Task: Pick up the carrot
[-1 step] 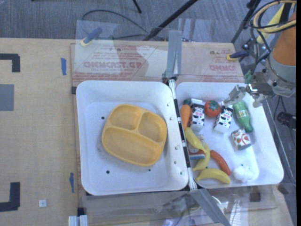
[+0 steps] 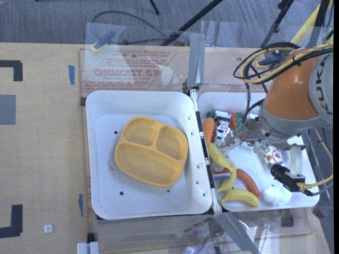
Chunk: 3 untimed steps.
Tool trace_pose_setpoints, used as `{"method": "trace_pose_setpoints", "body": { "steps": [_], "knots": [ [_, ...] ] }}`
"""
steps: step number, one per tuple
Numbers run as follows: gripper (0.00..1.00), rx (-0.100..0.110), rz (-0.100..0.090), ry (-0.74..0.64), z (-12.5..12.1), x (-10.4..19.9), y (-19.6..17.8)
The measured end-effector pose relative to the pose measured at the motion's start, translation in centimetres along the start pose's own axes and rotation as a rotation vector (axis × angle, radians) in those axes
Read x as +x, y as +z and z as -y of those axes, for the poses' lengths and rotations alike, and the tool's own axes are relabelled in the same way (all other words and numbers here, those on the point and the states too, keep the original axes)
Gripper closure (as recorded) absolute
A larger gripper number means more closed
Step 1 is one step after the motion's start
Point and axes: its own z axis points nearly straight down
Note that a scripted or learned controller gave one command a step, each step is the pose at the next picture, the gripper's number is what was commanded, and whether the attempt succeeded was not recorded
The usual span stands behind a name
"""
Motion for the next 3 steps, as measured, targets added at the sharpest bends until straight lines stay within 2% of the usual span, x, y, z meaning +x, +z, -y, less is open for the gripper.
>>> {"method": "trace_pose_setpoints", "body": {
  "steps": [1,2,3],
  "knots": [
    [0.00,0.000,-0.001,-0.160,-3.9,-5.0,8.9],
    [1.00,-0.003,0.000,-0.158,-4.0,-5.0,7.9],
    [1.00,-0.003,0.001,-0.219,-6.2,1.6,-0.1]
  ]
}}
